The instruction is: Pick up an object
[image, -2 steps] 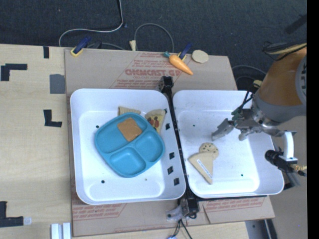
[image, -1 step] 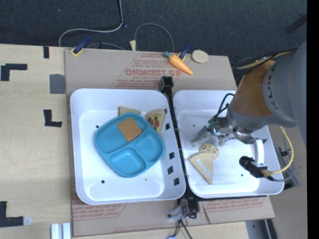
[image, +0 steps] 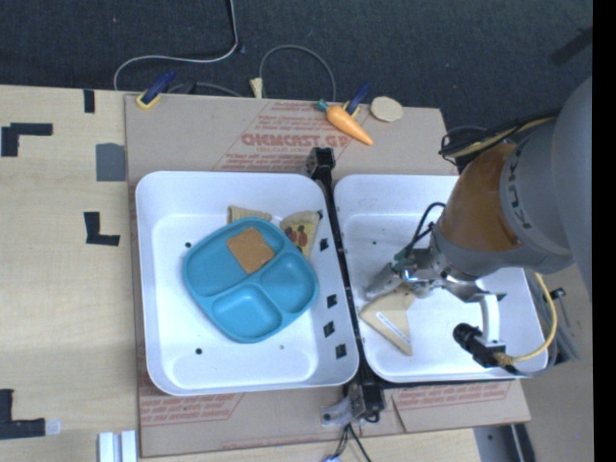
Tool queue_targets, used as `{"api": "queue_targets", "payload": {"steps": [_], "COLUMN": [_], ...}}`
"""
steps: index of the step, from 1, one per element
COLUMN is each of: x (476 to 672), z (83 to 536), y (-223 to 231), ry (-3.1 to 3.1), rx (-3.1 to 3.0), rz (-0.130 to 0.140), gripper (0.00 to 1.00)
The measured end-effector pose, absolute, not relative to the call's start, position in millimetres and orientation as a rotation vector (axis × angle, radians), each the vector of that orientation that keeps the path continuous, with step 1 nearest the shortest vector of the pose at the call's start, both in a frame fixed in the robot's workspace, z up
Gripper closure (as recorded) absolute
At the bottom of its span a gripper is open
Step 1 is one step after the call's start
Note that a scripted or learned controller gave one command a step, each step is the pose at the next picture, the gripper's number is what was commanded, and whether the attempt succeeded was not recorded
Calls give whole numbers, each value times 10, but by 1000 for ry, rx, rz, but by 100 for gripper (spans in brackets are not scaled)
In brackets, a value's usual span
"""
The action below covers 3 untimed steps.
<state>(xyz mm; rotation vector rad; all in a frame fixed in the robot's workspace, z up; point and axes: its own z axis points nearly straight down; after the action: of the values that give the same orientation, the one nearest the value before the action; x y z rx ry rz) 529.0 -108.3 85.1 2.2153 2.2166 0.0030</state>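
Lower right of frame: right bin [image: 539, 359] holds a pale wedge-shaped piece [image: 389, 321], like a sandwich slice, lying flat near the bin's lower left corner. End effector [image: 402, 275] sits just above it, at the wedge's upper edge; can't tell how the jaws stand, and nothing visibly held. Grey arm [image: 520, 205] with orange band comes in from the right. Left bin [image: 154, 354], centre frame: blue divided tray [image: 252, 287] with a brown toast-like square [image: 251, 249] in its top compartment, two flat pieces tucked at the tray's upper edge. Further up, on the cardboard [image: 192, 133] over the desk: toy carrot [image: 347, 124] and a tan disc [image: 387, 110], near each other.
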Motion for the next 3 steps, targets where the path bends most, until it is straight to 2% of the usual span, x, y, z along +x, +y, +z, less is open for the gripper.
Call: {"api": "queue_targets", "payload": {"steps": [1, 2, 3], "x": [5706, 5408, 5414], "z": [865, 876, 975], "y": [-940, -1021, -1031], "ry": [2221, 2216, 2214], "rx": [2217, 2213, 2213], "rz": [0, 8, 5], "gripper": [0, 0, 100]}}
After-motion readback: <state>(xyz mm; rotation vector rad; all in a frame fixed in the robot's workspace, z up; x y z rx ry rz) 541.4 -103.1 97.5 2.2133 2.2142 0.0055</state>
